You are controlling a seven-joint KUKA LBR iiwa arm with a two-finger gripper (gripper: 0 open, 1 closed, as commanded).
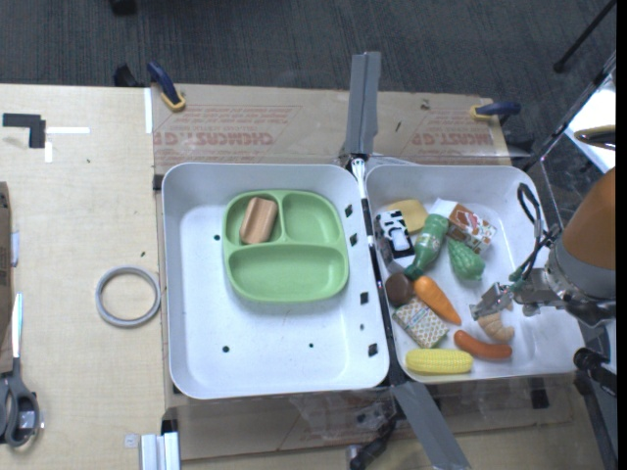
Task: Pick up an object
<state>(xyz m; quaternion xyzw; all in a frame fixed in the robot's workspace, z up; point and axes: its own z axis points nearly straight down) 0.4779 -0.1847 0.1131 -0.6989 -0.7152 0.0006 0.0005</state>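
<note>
The right bin [549,355] holds several toy foods: a yellow corn cob [438,361], a red sausage [482,346], an orange carrot [437,300], a tan cracker [421,322], a green bottle [428,245], a green pepper [466,262], a red-and-white packet [472,226] and a yellow wedge [409,213]. My gripper [493,306] reaches in from the right and hangs low over the bin's front right part, just above a small beige piece [498,329]. Nothing visibly hangs from it. In the left bin [196,351], a green divided plate [286,274] holds a brown roll [258,219] in its far-left compartment.
A grey tape ring [128,295] and scissors [18,404] lie on the bench left of the bins. Blue clamps [167,86] sit at the back. A black cable [529,204] loops along the right bin's far right wall. A metal divider [363,106] stands between the bins.
</note>
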